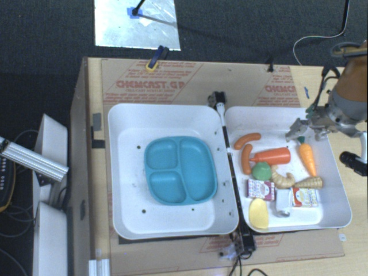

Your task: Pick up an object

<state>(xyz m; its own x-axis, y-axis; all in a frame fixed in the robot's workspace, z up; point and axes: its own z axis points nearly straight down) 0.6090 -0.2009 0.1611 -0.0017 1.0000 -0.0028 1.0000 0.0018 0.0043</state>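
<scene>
The right bin (336, 211) holds several toy foods: two sausages (248, 138), a red-orange cylinder (271, 155), an orange carrot (307, 158), a green ball (261, 170), a beige knobbly piece (283, 180), a pink box (260, 188), a red-and-white box (305, 197) and a yellow piece (259, 213). My gripper (300, 130) hangs over the bin's upper right part, just above and left of the carrot's top. I see nothing held in it.
The left bin (123, 154) holds a blue divided tray (179, 170). A raised rim (227, 154) separates the two bins. The grey arm with its orange band (352, 85) comes in from the right edge. Cables trail off the bench's right side.
</scene>
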